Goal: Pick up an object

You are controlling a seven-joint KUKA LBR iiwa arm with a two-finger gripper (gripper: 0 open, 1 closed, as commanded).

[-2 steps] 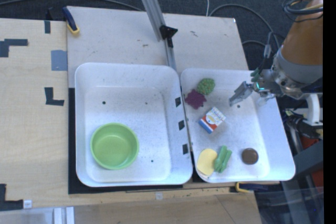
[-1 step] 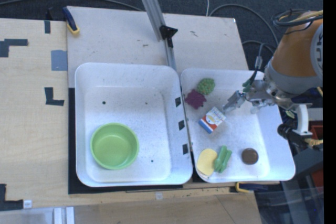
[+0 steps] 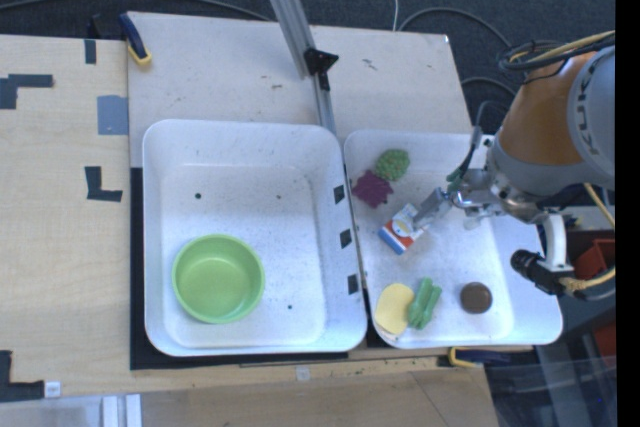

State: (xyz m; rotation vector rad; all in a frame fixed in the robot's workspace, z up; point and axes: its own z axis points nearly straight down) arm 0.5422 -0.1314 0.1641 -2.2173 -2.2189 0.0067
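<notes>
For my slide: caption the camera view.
Gripper at a small carton in the right bin; green bowl in the left.

Two white bins sit side by side, a left bin and a right bin. The left one holds one green bowl. The right one holds six small things: one green lump, one purple lump, one small carton, one yellow piece, one green pod and one brown ball.
</notes>
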